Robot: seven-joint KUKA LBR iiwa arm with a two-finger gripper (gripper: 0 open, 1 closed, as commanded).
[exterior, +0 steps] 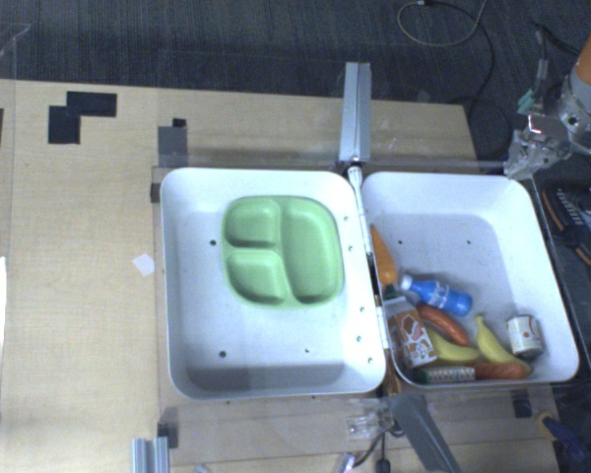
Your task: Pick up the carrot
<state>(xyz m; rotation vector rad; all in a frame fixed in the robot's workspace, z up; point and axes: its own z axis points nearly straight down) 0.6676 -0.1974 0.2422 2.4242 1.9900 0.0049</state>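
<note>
Overhead, I look down at a slant on two shallow white bins set side by side on a pale wooden bench. My left bin [192, 363] holds a green divided plate [282, 249] with three compartments, lying in the bin's upper middle. My right bin [517, 210] has its objects gathered along the left wall and the near edge. The carrot [383, 256] lies lengthwise against the left wall of the right bin, just beside the divider between the bins. Below it a small bottle with a blue label [435, 295] lies on its side. Near that sit a small printed packet [412, 337], an orange and red pepper-like piece [443, 324], a yellow banana [491, 341] and a small tin can [524, 335] towards the near right corner. The gripper [530, 151] hangs at the far right, just outside the upper right corner of the right bin, well apart from the carrot. I cannot tell how its jaws stand.
</note>
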